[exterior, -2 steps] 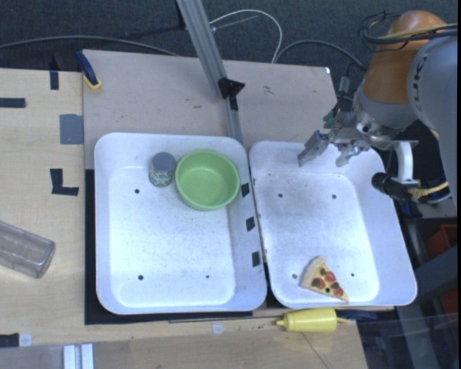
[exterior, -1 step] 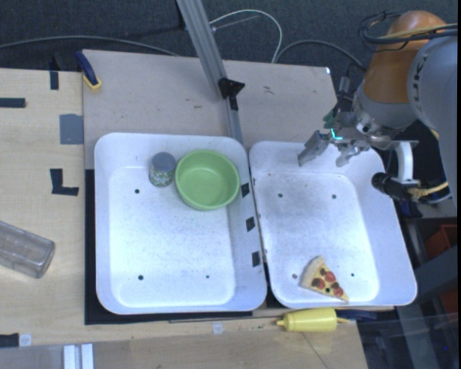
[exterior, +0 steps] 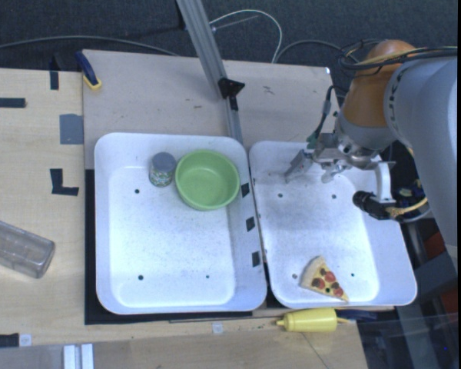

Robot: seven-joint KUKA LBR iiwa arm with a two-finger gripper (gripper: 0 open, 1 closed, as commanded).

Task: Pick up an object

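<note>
While the gripper (exterior: 313,167) hangs spread apart, clasping nothing, over the right bin (exterior: 384,244) — its far end — the pizza slice (exterior: 323,278) lies near the front, long axis slanted, tip pointing up-left.

2 bins sit side by side on the bench (exterior: 154,106): the left bin (exterior: 115,283) holds a bowl (exterior: 207,179) at its far side with a small can (exterior: 162,169) touching it on the left. The right bin (exterior: 384,283) holds a pizza slice (exterior: 323,278) near its front edge, and the gripper (exterior: 313,164) hangs over its far part. A squeeze bottle (exterior: 311,320) lies on the bench just in front of the right bin, and a clear tumbler (exterior: 15,246) lies on its side well left of the left bin.
</note>
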